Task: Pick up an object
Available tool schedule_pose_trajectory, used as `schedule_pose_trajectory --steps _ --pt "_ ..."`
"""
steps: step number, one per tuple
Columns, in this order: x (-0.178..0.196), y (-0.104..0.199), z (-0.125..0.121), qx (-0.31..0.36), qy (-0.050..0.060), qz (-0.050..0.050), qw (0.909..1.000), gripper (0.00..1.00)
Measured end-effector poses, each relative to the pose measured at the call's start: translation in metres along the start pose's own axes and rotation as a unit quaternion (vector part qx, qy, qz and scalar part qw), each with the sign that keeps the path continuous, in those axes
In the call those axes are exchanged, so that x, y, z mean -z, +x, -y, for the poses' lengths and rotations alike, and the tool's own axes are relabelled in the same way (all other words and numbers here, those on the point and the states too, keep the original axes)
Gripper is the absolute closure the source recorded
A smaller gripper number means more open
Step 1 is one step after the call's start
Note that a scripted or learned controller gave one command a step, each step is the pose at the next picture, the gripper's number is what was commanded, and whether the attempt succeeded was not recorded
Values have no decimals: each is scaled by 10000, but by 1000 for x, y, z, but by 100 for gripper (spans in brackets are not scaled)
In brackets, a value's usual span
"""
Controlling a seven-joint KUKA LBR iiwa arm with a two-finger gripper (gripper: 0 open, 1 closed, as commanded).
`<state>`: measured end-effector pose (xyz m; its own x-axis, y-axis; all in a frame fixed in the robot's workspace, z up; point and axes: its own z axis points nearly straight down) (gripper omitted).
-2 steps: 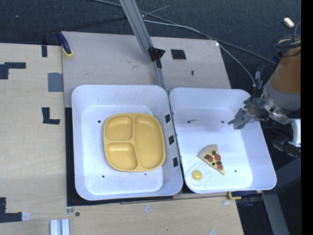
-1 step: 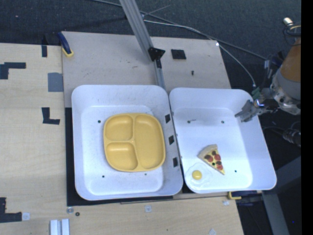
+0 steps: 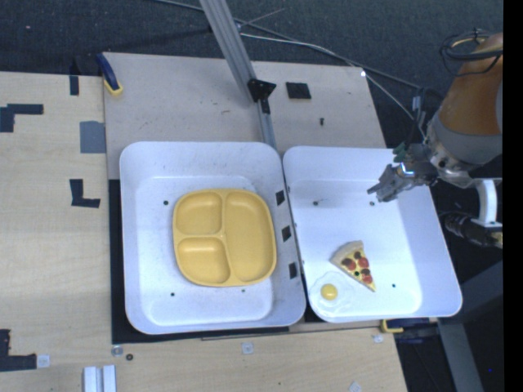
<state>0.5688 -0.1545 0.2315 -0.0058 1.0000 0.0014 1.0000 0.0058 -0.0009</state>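
Right now you can see the jaws [image 3: 382, 188] slightly parted and gripping nothing, with the pizza slice [image 3: 355, 265] and small yellow piece [image 3: 328, 291] well below them.

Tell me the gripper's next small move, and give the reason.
Probably shift the gripper toward the near side of the right bin and over the pizza slice. The gripper hangs above bare bin floor near the far right corner, with nothing between its fingers.
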Motion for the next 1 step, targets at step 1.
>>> schedule_pose_trajectory --steps 1 --pt "5 46 2 0 4 -1 10000 100"
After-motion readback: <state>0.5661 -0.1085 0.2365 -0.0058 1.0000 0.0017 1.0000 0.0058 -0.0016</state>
